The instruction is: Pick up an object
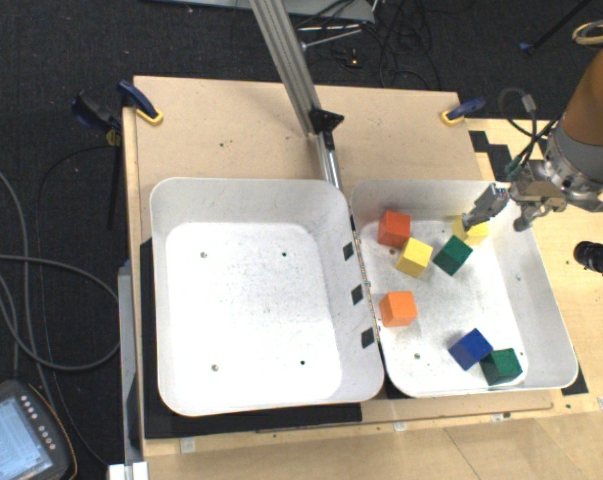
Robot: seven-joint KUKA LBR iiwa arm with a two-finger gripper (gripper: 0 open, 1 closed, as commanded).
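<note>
The right bin holds several blocks: a red-orange block, a yellow block, a green block, an orange block, a blue block and a dark green block. A small yellow block lies near the bin's far side. My gripper hangs over that far right part of the bin, open, its fingers spread apart. The left finger ends just above the small yellow block. Nothing sits between the fingers.
The left bin stands beside the right one. A slanted metal pole runs down to the gap between the bins. Blue and yellow clamps grip the board's far corners. Cables lie on the floor at left.
</note>
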